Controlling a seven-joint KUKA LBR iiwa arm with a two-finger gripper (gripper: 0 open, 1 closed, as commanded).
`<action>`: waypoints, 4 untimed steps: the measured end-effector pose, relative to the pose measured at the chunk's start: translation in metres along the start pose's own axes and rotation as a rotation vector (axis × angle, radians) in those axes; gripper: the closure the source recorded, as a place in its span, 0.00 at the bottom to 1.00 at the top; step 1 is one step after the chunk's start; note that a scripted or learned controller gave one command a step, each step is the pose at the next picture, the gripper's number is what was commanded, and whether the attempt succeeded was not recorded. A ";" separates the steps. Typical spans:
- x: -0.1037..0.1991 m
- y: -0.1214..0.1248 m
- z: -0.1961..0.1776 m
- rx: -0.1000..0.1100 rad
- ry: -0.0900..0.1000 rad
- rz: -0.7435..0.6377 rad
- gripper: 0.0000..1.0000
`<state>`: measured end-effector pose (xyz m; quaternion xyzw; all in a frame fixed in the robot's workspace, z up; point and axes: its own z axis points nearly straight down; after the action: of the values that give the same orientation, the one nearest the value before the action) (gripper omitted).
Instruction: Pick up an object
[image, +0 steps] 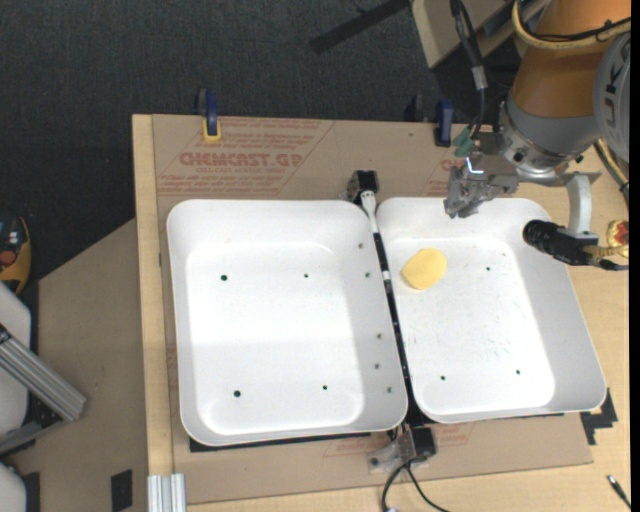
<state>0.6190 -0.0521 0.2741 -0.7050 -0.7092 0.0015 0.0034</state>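
The bench, a brown board with red print at 12 o'clock, bears two white bins touching: the left bin at 9 o'clock, the right bin at 3 o'clock.

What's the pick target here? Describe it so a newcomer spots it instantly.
Two white bins sit side by side; take the right bin. In its upper left part, near the divider, lies a small rounded yellow object, the sole coloured item against the white.

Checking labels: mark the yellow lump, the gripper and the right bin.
yellow lump (424, 269): camera view, middle of its top surface.
gripper (465, 203): camera view, tip of the grey head above the bin's far rim.
right bin (560, 385): camera view, bare floor near its right front corner.
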 end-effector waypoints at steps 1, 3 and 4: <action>-0.079 0.027 -0.050 -0.016 -0.009 0.012 1.00; -0.121 0.035 0.002 -0.002 0.000 0.001 1.00; -0.175 0.047 -0.039 -0.015 -0.009 0.009 1.00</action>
<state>0.6672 -0.2272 0.3123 -0.7081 -0.7061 -0.0008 -0.0051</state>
